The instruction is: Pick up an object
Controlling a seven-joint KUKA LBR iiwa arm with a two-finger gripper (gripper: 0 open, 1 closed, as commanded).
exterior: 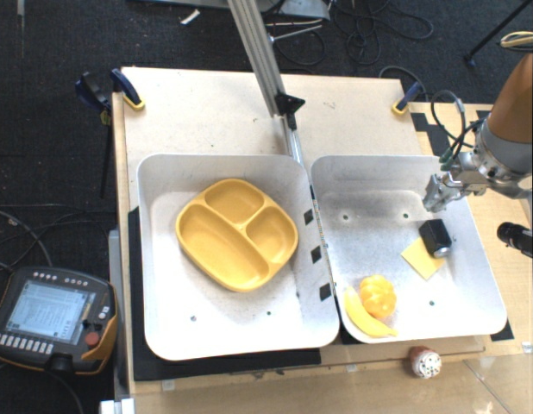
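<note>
The right bin (473, 317) holds a small black block (435, 236) lying against a flat yellow square (420, 260). Nearer the front of that bin sit a round yellow pepper-like toy (378, 293) and a yellow banana (365, 319) at the rim. A yellow divided plate (238, 233) lies in the left bin (159, 317). My gripper (437, 195) hangs over the back right part of the right bin, just behind the black block and apart from it. I see nothing held in it.
A slanted metal post (260, 50) rises from the bench behind the bins' shared edge. A small speckled ball (425, 363) lies on the bench in front of the right bin. A teach pendant (47, 317) rests at the lower left, off the bench.
</note>
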